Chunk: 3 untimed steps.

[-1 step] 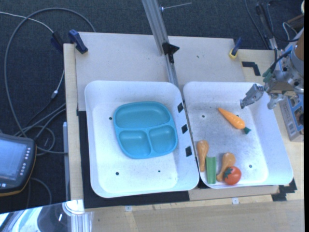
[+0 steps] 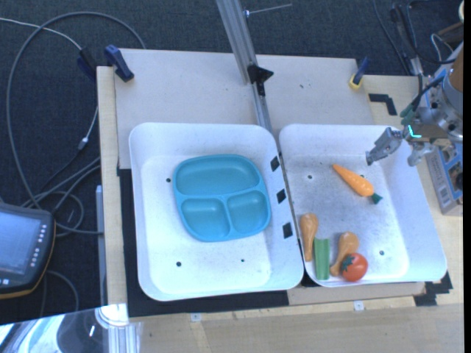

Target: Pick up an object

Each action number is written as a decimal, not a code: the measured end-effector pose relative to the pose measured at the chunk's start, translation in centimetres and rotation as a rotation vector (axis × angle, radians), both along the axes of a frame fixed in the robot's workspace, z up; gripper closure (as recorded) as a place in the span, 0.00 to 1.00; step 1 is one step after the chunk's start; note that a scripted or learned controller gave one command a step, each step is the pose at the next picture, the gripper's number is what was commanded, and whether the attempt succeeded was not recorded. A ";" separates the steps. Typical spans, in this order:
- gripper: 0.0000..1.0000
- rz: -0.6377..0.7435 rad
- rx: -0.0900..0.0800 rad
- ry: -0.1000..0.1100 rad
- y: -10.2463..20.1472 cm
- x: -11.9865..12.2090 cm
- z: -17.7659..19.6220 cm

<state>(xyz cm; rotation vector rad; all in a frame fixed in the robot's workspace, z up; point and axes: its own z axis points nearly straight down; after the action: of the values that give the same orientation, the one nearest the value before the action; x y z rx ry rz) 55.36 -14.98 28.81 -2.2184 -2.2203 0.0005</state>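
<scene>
Pale bench (image 2: 191, 87) bears two white bins (image 2: 151, 271) (side by side).

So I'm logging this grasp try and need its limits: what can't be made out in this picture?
- Arm: cut off by the camera view's right edge; the gripper shows over the right bin.
- Right bin's near corner: the tomato overlaps an orange piece beside it; too small to tell what that piece is.
- Screen at left: cut off by the edge.

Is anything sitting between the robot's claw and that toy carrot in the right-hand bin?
Nothing visible. The gripper hangs over the right bin's upper right corner, and only bare bin floor separates it from the toy carrot.
</scene>
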 end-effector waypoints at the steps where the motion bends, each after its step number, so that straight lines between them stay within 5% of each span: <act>1: 0.00 0.000 0.000 0.004 -0.1 0.8 -4.8; 3: 0.00 0.000 0.001 0.005 0.3 1.4 -14.5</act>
<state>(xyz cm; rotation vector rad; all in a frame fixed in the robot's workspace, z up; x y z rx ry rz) 56.75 -14.71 14.27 -2.2160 -2.2170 0.0049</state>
